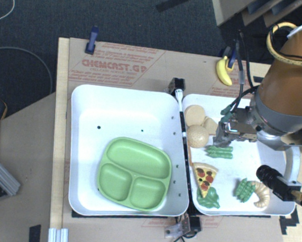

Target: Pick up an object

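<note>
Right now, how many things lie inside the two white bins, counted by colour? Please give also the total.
Green: 4 - the light green divided plastic tray, the green bean-like toy, the dark green leafy toy, the green ridged toy
Beige or tan: 4 - three pale round bread-like toys, the tan curved toy
Yellow and red: 1 - the toy pizza slice
Total: 9

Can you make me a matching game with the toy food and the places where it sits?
Things:
1. green divided plate
2. pizza slice
3. banana
4. bread rolls

Places:
A. on the brown board, outside the bins
B. near the front of the right bin
C. in the left bin
D. by the right bin's left wall, near its back

Pairs: 1-C, 2-B, 3-A, 4-D
</note>
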{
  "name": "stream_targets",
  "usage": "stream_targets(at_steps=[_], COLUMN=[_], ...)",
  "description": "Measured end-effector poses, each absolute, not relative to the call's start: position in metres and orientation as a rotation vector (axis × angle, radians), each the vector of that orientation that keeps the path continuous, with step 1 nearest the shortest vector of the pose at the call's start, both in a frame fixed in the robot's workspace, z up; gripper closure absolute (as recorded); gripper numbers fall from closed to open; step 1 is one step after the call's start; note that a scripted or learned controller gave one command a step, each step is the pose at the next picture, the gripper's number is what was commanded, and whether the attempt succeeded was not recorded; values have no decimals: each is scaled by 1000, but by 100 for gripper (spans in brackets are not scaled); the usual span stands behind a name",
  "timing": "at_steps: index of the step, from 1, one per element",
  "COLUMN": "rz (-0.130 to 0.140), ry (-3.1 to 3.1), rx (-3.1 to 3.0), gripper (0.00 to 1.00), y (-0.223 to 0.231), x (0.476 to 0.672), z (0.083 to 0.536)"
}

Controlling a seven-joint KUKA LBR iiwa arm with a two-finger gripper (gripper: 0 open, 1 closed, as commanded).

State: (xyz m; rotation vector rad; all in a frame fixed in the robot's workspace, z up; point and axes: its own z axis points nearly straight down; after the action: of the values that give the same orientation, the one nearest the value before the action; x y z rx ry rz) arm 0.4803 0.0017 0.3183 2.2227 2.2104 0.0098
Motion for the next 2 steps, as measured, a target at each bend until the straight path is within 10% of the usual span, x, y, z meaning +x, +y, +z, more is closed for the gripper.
stream_targets(at_steps=[2], rz=[5], ry=[2226], rx=[2215], gripper=[100], y=[119], x=[486], z=[311])
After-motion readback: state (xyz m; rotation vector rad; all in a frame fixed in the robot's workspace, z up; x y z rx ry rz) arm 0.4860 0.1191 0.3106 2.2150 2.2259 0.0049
